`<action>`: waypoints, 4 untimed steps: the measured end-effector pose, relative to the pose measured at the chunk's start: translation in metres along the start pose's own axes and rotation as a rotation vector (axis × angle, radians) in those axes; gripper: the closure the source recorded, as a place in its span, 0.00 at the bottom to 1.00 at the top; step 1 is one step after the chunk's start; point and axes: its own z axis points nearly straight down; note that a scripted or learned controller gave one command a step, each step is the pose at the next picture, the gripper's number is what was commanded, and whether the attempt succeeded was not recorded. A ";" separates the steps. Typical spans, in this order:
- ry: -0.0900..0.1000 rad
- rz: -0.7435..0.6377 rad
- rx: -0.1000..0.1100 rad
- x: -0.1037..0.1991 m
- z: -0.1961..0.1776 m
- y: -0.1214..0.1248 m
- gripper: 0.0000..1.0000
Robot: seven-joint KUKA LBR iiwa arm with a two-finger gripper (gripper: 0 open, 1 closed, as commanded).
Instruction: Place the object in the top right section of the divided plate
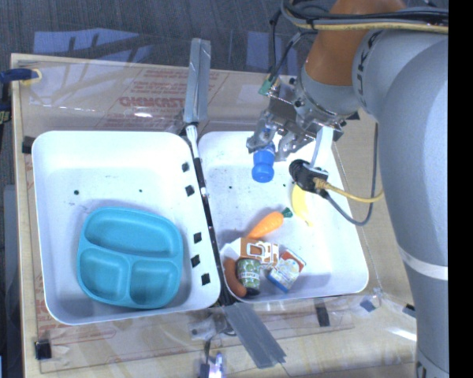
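Observation:
A small blue cylinder-shaped object [262, 167] hangs over the upper part of the right bin [343, 246]. Its top sits between the fingertips of my gripper [270, 150], which is shut on it. The grey arm with its orange band reaches in from the upper right. The blue divided plate [130, 257] lies in the lower middle of the left bin [63, 172], well to the left of and below the gripper. Its three sections hold nothing.
In the right bin's lower part lie an orange carrot [266, 224], a yellow banana-like piece [299, 203], two small cartons [284, 272], a green can [250, 275] and a brown sausage [230, 275]. A raised divider [201, 211] separates the bins. A yellow cable [355, 198] loops off the wrist.

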 end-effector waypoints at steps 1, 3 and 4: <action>-0.001 0.013 -0.002 0.064 0.039 -0.055 1.00; 0.003 -0.134 -0.011 0.206 0.156 -0.190 1.00; -0.001 -0.276 -0.005 0.134 0.077 -0.175 1.00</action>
